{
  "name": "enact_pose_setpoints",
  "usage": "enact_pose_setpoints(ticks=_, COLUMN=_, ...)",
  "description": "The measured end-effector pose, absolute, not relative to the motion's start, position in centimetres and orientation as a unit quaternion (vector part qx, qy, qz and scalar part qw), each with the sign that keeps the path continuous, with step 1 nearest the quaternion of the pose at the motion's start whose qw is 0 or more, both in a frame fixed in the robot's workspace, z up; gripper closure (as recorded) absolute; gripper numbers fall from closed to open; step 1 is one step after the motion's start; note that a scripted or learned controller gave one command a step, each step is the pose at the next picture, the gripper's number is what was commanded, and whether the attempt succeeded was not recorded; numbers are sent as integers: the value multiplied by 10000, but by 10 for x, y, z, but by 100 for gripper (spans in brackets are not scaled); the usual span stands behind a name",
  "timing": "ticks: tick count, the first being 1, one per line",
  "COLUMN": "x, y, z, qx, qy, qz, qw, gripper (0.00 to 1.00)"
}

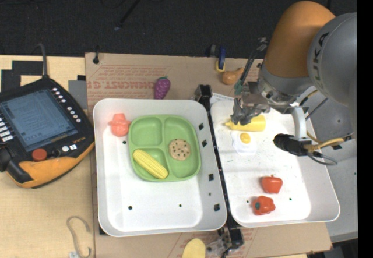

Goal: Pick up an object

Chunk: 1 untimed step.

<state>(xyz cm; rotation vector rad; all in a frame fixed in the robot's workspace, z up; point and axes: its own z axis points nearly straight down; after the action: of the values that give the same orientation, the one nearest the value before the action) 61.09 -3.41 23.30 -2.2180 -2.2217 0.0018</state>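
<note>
Gripper [242, 116] over yellow piece [252, 124] (grip unclear); two red peppers [271, 183], one corn [150, 163], one cookie [179, 149].

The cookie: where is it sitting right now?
The cookie lies in the green divided plate's right compartment, inside the left bin, just right of the corn cob.

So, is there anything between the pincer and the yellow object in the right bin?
Nothing visible stands between them. The pincer is directly over the yellow object, at its left end, in the right bin. The fried egg toy lies just below, apart.
</note>
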Motion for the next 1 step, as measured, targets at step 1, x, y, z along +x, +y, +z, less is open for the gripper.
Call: enact_pose_setpoints(ticks=1, x=606, y=-27, z=217, qx=-7076, qy=-7067, qz=13, qw=17, gripper=100)
